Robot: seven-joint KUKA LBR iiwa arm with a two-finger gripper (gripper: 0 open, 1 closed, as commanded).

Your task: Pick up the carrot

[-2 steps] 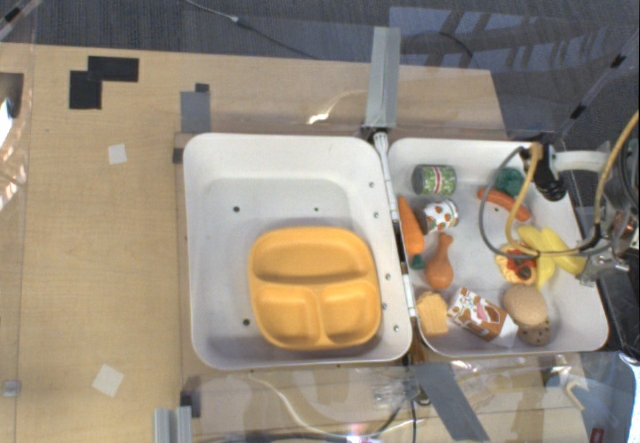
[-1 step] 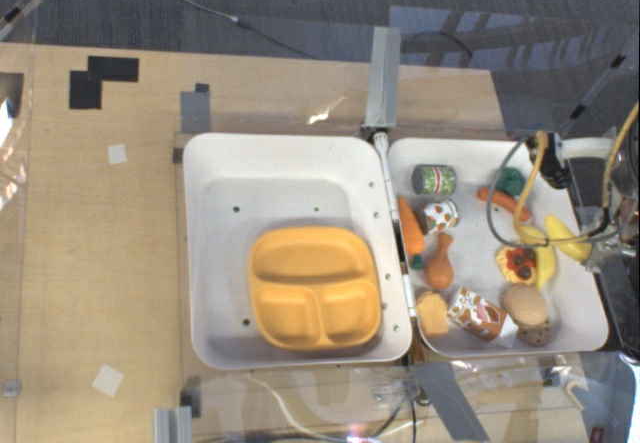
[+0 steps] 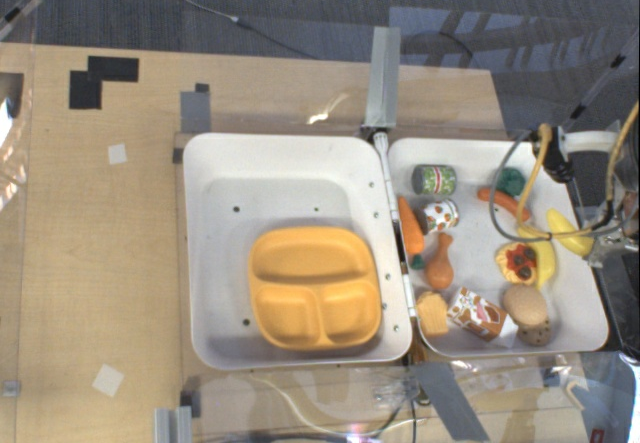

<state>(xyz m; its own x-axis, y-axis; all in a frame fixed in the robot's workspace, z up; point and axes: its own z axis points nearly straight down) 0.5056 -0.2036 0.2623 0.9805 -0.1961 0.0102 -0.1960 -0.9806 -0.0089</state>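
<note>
Carrot [image 3: 410, 223] lies against right bin's [image 3: 600, 331] left wall.

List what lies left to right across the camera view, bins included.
Left bin → yellow tray → carrot → green can → pizza slice → banana

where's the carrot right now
In the camera view the carrot lies in the right bin, along its left wall beside the divider, just left of the drumstick and below the green can.
</note>
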